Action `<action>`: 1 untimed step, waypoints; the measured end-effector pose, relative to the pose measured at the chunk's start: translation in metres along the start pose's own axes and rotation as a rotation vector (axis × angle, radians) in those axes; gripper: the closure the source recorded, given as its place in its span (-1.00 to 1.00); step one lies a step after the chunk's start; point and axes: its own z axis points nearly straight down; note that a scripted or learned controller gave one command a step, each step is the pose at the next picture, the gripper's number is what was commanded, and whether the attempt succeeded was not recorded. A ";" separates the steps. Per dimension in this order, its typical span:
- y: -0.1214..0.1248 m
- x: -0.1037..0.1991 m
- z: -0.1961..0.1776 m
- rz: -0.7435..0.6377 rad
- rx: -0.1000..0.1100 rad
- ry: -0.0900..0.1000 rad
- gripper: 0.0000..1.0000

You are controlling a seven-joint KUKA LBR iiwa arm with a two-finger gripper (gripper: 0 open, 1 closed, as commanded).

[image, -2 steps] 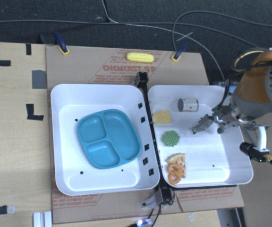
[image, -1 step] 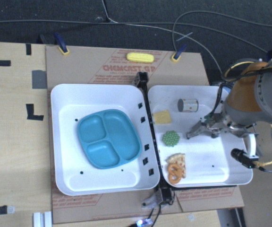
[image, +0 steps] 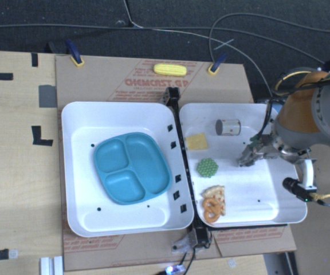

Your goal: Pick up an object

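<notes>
The right bin [image: 268, 202] holds a grey cylinder [image: 228, 127] lying at the back, a yellow square piece [image: 197, 141] near its left wall, a green bumpy ball [image: 207, 167] in the middle left and a pretzel-like snack [image: 213, 202] at the front left. My gripper [image: 246, 160] reaches in from the right and hangs low over the bin floor, right of the green ball and below the cylinder. Nothing shows between its tips.
The left bin [image: 76, 130] holds a blue divided plate [image: 132, 167]. A yellow corn-shaped object [image: 169, 69] lies on the cardboard behind the bins. Cables run across the dark floor at the back and down to the arm [image: 302, 119].
</notes>
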 end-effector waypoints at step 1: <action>-0.003 -0.007 -0.046 0.002 0.003 0.004 1.00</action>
